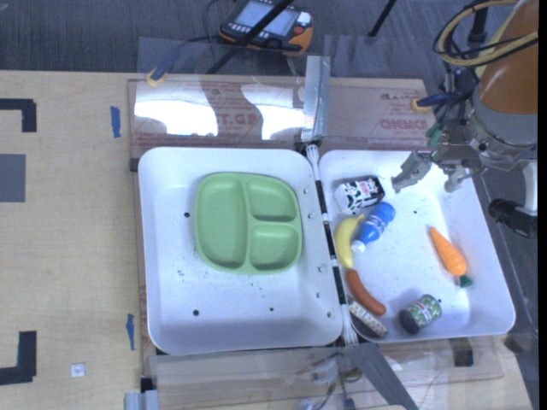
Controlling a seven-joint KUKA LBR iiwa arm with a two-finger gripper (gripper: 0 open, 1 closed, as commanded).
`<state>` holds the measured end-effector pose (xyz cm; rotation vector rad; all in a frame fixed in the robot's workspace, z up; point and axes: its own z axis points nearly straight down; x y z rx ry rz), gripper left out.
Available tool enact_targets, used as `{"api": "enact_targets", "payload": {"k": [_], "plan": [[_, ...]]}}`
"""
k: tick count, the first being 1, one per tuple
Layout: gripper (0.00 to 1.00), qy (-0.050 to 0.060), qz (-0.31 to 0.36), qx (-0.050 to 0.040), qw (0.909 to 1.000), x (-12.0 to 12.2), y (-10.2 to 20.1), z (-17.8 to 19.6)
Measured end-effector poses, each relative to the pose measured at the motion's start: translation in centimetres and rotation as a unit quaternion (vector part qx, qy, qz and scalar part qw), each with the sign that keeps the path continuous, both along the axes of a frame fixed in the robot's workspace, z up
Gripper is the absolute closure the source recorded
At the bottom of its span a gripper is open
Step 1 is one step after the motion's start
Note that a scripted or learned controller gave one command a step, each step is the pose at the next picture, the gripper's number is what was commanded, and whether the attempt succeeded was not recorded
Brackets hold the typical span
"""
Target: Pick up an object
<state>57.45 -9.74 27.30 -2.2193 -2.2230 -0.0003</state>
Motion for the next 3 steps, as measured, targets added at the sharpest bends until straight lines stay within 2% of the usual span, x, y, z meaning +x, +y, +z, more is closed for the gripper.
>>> {"api": "enact_targets", "payload": {"k": [1,2,3], "plan": [[0.00,0.000,0.044,0.0000,0.9990,-4.4,2.6,-8.9],[0.00,-0.001,-0.014,-0.0007,0.9999,-2.4,-6.9,-7.0],[0.00,-0.003,-0.007,0.0030,1.0000,-4.8,-10.7,-17.7]]}}
